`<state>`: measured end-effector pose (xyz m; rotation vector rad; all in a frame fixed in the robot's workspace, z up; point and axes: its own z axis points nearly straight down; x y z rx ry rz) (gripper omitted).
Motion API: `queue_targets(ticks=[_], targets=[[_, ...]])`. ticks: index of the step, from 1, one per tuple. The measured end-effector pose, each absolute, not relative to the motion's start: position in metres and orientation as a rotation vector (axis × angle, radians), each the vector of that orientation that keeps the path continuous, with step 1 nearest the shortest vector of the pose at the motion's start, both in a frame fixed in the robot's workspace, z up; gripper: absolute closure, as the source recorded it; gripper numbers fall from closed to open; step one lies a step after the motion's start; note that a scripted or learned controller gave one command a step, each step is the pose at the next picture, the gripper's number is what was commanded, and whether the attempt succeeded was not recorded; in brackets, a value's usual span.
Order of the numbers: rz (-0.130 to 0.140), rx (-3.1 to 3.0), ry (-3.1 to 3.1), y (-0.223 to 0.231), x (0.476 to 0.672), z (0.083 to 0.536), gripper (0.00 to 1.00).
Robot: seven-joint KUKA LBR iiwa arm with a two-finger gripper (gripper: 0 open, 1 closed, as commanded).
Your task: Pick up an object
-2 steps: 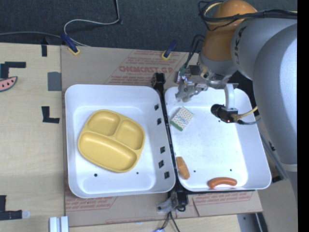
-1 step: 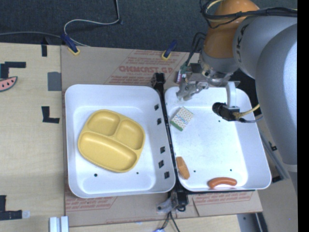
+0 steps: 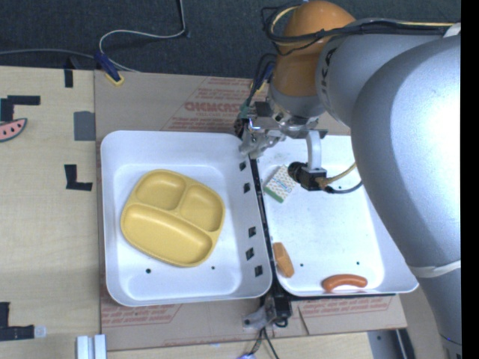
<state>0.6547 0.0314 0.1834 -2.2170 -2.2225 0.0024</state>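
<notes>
My gripper [image 3: 257, 136] hangs below the orange wrist band, over the far end of the wall between the two bins. Just in front of it and to its right, a small green-and-white patterned packet [image 3: 281, 185] lies on the floor of the right bin [image 3: 329, 230], apart from the gripper. An orange-brown nugget [image 3: 282, 260] rests near that bin's front left corner. A reddish sausage [image 3: 344, 282] lies along its front edge. A yellow divided plate [image 3: 173, 215] sits in the middle of the left bin [image 3: 127, 148]. I see nothing held in the gripper.
The big grey arm covers the right side of the right bin. A black fitting with a cable [image 3: 308, 175] hangs off the wrist just right of the packet. Black clips line the wall between the bins [image 3: 251, 232]. Cardboard lies under the bins.
</notes>
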Motion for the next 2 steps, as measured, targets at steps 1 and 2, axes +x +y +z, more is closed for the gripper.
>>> queue_targets(ticks=[1, 2], targets=[[0.004, -2.215, -2.225, 0.0317, 0.6547, 0.1930, 1.00], [0.006, -2.213, -2.226, 0.0321, 0.6546, 0.2023, 1.00]])
